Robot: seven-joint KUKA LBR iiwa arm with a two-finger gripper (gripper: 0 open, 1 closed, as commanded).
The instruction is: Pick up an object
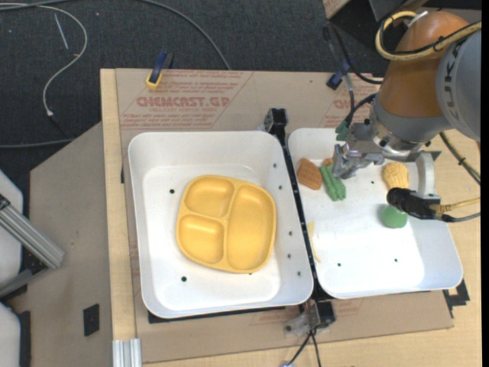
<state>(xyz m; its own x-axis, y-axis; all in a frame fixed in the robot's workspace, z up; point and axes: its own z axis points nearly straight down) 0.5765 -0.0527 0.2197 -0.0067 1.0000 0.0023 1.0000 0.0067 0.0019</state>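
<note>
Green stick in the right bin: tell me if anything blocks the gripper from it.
Nothing visible does. The gripper sits right over the upper end of the green stick; the orange-brown piece lies beside it on the left, apart.

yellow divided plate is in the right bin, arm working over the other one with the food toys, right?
Not quite. The camera view shows the yellow divided plate in the left bin; the gripper is over the right bin, with the food toys.

Grey KUKA arm [458, 60] w/ orange band, yellow cable looped on top.
</note>
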